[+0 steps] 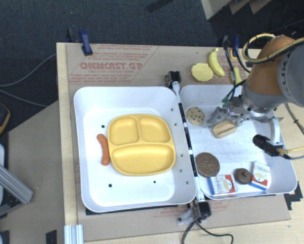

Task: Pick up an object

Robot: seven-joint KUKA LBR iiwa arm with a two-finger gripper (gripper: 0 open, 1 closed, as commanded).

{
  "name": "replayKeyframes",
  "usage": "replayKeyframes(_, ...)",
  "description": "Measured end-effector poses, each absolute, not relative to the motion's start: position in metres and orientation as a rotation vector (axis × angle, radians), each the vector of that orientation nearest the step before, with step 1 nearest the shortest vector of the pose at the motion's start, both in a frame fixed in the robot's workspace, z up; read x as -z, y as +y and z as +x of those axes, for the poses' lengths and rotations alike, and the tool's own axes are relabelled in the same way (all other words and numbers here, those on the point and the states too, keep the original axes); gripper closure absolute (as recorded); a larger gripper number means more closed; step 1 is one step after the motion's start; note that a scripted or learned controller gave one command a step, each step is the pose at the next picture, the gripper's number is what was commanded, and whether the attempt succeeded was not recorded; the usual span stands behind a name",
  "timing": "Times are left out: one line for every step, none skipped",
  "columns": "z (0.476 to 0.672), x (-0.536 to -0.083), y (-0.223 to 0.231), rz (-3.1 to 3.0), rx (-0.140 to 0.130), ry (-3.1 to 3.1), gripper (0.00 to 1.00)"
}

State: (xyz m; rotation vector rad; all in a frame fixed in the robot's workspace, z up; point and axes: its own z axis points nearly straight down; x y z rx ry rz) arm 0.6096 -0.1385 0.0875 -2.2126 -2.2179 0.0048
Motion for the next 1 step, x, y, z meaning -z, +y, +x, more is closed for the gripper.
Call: replayKeyframes(0.6126, -0.1014, -0.1409, -2.222, 0.002, -2.223, 1.00)
